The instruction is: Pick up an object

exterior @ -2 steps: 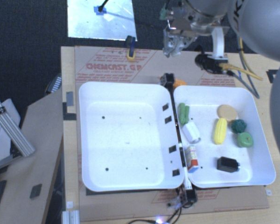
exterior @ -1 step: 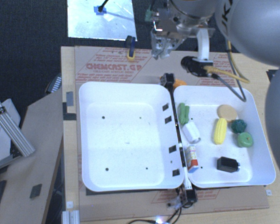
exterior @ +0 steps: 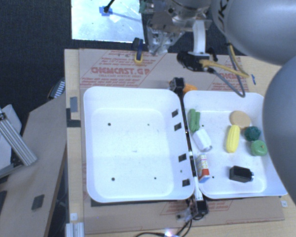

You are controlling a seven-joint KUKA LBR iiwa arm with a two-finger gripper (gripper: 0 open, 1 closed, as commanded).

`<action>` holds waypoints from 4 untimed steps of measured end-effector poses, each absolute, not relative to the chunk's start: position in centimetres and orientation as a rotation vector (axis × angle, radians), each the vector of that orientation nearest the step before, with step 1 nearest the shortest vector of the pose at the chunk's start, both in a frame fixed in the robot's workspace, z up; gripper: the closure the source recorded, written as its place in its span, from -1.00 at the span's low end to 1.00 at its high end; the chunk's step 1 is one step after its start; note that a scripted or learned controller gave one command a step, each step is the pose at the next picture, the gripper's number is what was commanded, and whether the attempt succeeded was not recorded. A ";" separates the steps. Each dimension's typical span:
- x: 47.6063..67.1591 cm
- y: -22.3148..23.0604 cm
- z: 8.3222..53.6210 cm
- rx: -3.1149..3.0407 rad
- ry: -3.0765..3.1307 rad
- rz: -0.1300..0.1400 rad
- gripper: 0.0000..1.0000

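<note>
Nearest the camera, along the front of the right white bin [exterior: 266, 184], lie two things: one small red-and-white tube [exterior: 203, 167] close against the divider [exterior: 186, 137], and one black boxy block [exterior: 240, 174] further right. Behind them, in the middle of that bin, rest one white cylinder-shaped bottle [exterior: 202, 139] tilted just beside the tube's upper end, one yellow banana-shaped toy [exterior: 232, 138] standing lengthwise, and two green pieces on the right, a pale green round one [exterior: 259, 147] and a darker teal one [exterior: 251, 132] touching or nearly touching it. Further back lie one tan flat disc [exterior: 240, 118] just above the yellow toy, and one green elongated pod-like piece [exterior: 193, 119] near the divider. That makes eight loose objects in the right bin. One orange object [exterior: 190, 88] peeks over the back rim where the bins meet.

The left white bin [exterior: 130, 144] shows its bare floor with a few dark dots.

Farthest back, above the brown cardboard sheet [exterior: 118, 70] beyond the bins, hangs the gripper [exterior: 157, 43]; whether it is open or clenched I cannot tell. It is well apart from every object in the right bin.
</note>
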State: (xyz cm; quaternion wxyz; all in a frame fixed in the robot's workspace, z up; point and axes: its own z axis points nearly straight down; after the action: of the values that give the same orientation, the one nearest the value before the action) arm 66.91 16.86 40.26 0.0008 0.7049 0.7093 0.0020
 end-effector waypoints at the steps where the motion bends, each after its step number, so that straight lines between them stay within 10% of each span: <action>1: 66.8 20.2 40.3 2.213 2.229 0.005 1.00; 4: 64.5 23.3 41.2 2.217 2.225 0.001 1.00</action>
State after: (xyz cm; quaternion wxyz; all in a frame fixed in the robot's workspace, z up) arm 64.52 23.32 41.21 0.0005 0.7058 0.7084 0.0004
